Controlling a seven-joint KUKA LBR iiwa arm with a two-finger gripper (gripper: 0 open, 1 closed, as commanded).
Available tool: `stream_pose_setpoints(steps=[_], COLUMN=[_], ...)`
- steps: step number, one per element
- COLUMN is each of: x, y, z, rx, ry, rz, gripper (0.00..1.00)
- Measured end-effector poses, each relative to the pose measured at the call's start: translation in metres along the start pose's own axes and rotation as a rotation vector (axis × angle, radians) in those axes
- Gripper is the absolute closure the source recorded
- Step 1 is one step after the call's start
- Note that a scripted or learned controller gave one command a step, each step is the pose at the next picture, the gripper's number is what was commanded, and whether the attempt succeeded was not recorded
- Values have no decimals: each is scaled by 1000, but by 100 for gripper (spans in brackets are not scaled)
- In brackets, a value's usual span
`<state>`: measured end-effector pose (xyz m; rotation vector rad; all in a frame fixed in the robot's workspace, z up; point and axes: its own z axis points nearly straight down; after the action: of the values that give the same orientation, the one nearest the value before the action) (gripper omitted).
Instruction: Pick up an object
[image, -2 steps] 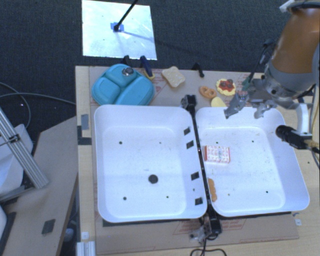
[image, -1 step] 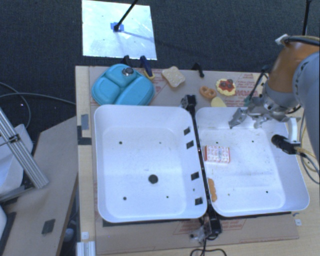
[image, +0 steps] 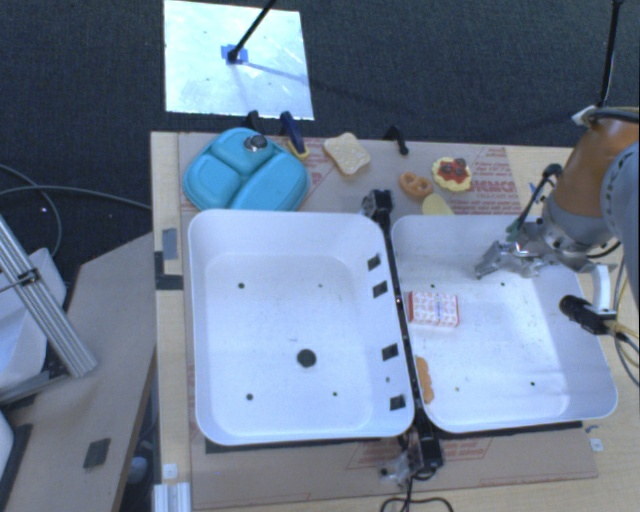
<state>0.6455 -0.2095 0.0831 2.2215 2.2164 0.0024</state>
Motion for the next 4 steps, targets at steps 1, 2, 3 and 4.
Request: stream_pose_setpoints(steps=[1,2,3,4], x=[40,145,10,14], y=[-127,-71,-80,-75], z=[-7,-109,1,-17], rx=[-9,-13,-3,-12], ry=[-3,4,-2,-8], rz=[-2,-18,6,-4], gripper=[0,0,0,100])
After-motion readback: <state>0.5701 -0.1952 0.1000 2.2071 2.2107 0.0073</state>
